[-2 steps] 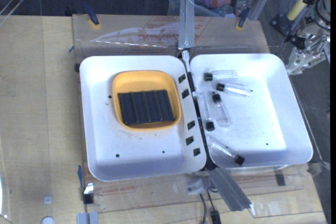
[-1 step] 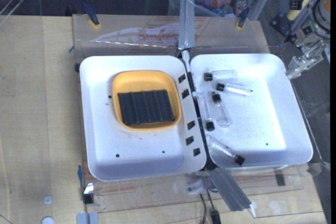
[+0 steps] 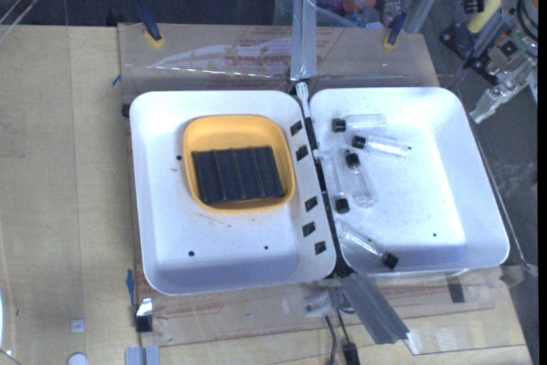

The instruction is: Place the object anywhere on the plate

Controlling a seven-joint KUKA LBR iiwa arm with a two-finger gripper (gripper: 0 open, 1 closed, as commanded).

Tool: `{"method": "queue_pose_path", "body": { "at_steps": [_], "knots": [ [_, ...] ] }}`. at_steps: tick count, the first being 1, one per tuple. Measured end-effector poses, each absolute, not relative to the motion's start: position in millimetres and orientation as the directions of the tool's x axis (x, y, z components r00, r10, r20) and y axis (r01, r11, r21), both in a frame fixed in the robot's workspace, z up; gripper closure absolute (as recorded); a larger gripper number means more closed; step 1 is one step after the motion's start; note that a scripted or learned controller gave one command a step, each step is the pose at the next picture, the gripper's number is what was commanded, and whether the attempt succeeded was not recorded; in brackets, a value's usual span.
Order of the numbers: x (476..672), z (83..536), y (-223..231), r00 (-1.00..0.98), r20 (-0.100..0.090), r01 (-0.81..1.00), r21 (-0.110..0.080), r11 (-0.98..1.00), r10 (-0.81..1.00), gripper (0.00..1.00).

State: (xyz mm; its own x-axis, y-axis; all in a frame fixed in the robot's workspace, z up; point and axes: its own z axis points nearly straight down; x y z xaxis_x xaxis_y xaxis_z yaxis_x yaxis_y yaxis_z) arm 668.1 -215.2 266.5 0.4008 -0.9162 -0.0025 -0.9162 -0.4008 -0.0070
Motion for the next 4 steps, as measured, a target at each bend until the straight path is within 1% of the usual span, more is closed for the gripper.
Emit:
{"method": "queue_pose_path", "body": {
  "at_steps": [1, 2, 3, 4],
  "knots": [
    [667.6, 245, -211, 0.576, -0.005, -0.818, -0.003, -0.576, -0.818, 1.0],
    [668.3, 268, -213, 0.757, 0.0, -0.654, -0.005, -0.757, -0.654, 1.0],
    [667.9, 224, -213, 0.862, -0.001, -0.507, -0.005, -0.862, -0.507, 1.0],
    [667.9, 252, -220, 0.949, 0.001, -0.314, -0.005, -0.949, -0.314, 1.0]
  ]
}}
